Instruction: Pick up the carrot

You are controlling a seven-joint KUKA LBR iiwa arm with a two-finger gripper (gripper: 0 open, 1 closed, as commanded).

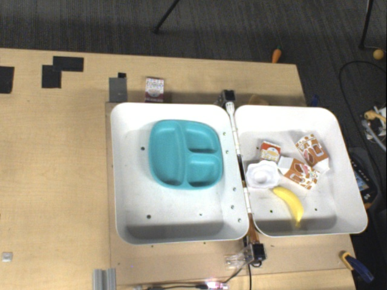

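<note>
Along the near edge of the counter (54,174) note a clear plug with cables (240,260) just below the seam between the bins, a metal bracket (104,277) to the left, and a yellow-and-blue clamp (357,264) at the right corner.

The left bin (130,180) holds one teal divided plate (184,154), lying flat near the centre. Bare floor surrounds the plate on all sides, widest along the near wall.

The right bin (335,192) carries the clutter. Nearest you lies a banana (289,203), curved, with its long axis running from far-left to near-right. A white round cup (261,175) lies just beside the banana's far end, close to the seam wall. Two brown-and-white packets (300,173) (311,150) sit right of the cup, overlapping or touching. A small orange-and-white box (269,151) lies just beyond the cup. The right side and far-left corner of this bin are bare.

You cannot tell the carrot apart among these items, so its place and heading cannot be given. The one slim orange piece (276,55) sits at the counter's far edge, well apart from both bins, with its long axis running near to far; you cannot tell what it is.

Beyond the bins stand a grey block (118,88), a small printed tag (155,88) and a black fitting (227,95) at the seam.

You cannot tell the state of the pincer.
</note>
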